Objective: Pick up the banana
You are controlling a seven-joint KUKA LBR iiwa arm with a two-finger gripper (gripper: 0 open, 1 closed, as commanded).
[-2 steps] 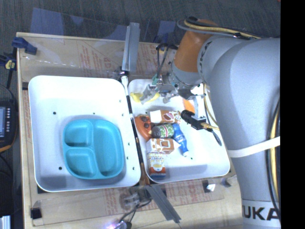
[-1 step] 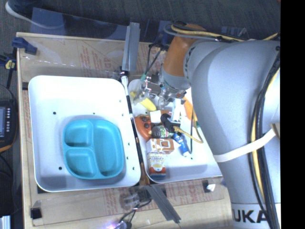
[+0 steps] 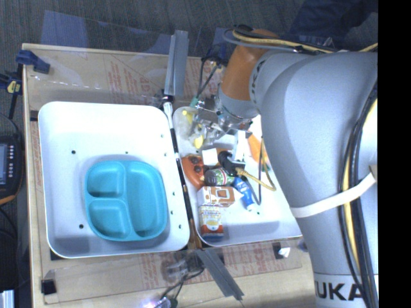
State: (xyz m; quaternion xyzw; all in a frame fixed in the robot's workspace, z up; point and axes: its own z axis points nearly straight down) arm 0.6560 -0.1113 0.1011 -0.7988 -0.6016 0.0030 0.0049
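Note:
The banana (image 3: 191,122) shows as yellow patches at the far left corner of the right bin (image 3: 270,226), mostly covered by the gripper. My gripper (image 3: 207,127) is down over that corner, right on top of the yellow patches. The grey arm with its orange band (image 3: 241,72) reaches in from the right and hides the bin's right half.
Clutter lies just in front of the gripper: a white block (image 3: 209,156), a red-orange item (image 3: 191,167), a dark bottle (image 3: 221,176), a blue tube (image 3: 244,192) and a food packet (image 3: 212,213). The left bin (image 3: 58,127) holds a blue divided plate (image 3: 126,199).

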